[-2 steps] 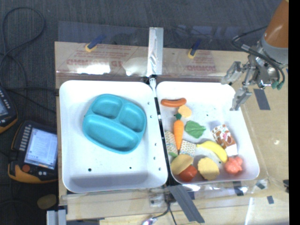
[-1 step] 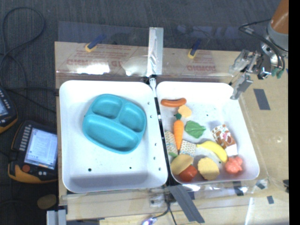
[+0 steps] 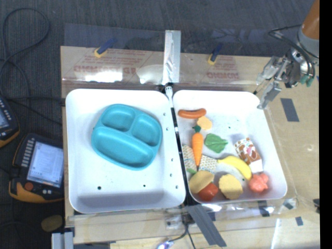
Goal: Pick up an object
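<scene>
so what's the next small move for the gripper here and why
Probably swing left and forward over the right bin, toward the toy pile. The gripper sits outside that bin's far right corner with nothing between its fingers, while the banana, carrot and other toy food lie inside. The blue plate sits in the left bin.

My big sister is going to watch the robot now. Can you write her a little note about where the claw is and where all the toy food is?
Gripper: up at the far right corner of the right bin, outside its rim, open, holding nothing.
Toy food, all in the right bin: sausage at the far end, carrot below it, green leaf beside the carrot, banana, red-and-white box, pink piece in the near right corner.
Left bin: blue divided plate, nothing on it.
Done: nothing picked yet.
Left: reach into the right bin, grab one toy and lift it.
</scene>
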Robot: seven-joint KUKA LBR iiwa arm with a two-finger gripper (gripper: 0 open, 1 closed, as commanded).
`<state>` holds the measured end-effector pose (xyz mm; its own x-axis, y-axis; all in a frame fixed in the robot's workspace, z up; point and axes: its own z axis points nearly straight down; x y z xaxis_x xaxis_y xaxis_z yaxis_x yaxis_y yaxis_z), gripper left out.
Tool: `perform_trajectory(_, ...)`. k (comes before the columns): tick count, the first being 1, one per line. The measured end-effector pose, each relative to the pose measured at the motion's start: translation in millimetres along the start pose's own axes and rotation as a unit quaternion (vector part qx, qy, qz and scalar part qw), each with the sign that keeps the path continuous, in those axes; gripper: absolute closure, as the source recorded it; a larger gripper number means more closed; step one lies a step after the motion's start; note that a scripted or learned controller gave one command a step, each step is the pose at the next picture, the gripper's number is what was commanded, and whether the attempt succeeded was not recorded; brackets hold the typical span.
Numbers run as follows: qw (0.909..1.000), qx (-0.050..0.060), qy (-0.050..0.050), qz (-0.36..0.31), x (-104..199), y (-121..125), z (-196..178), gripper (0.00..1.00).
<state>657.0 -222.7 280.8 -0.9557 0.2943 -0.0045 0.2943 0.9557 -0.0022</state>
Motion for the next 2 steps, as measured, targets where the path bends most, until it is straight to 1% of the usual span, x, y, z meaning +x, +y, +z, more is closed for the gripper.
perform_trajectory(2, 1.0000, 0.000, 0.000, 0.000, 0.0, 0.0, -0.1, 0.00)
